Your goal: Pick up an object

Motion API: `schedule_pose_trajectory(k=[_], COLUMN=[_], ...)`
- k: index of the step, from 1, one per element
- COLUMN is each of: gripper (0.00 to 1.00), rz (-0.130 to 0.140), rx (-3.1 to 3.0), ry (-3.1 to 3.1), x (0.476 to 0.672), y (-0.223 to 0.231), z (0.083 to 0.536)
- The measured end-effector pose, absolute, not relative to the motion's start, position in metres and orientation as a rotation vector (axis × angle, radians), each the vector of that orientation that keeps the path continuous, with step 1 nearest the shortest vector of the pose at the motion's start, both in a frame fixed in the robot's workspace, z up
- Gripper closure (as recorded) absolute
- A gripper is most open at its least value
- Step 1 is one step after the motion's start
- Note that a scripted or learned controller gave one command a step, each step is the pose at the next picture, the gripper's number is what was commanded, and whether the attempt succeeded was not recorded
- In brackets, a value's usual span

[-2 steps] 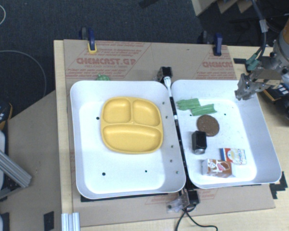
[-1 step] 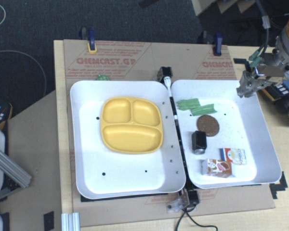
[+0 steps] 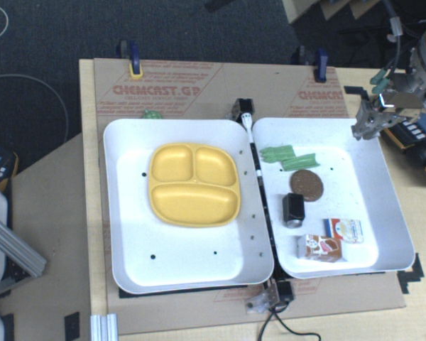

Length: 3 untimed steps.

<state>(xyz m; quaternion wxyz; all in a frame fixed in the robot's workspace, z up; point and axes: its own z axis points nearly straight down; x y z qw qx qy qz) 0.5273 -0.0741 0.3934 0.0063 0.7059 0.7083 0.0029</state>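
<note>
- Objects to pick from lie in the right bin (image 3: 383,190): nothing is lifted yet, so the whole task is left, as far as this view shows.
- The worktop (image 3: 199,84) is a brown board with red lettering, held by two blue clamps at its far edge, and it bears both bins side by side.
- The left bin (image 3: 121,190) holds the largest thing, a yellow divided plate (image 3: 194,184) with three compartments, lying flat near the bin's middle.
- The arm reaches in from the right, and its pincer (image 3: 369,128) hangs over the far right corner of the right bin, well apart from every object there. I cannot tell whether it is spread or pressed together; nothing is seen between its tips.
- A green, flat piece (image 3: 289,158), perhaps a bean pod or leaf toy, lies at the far side of the right bin.
- A brown round disc (image 3: 307,185), like a cookie, sits just beside the green piece, on its near side.
- A small packet (image 3: 319,248) with brown and white print lies near the bin's front edge.
- A second small packet (image 3: 343,230), white with red and blue, lies just beside the first.
- A small black block (image 3: 293,209) lies between the disc and the packets.
- Judged from this, the pincer has yet to move over an object, descend and grip.
</note>
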Motion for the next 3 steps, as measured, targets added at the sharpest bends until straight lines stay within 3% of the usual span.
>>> schedule_pose_trajectory(k=[3], gripper=[1.00], rz=[0.016], rx=[2.199], ry=[2.211], x=[0.529], y=[-0.074], z=[0.425])
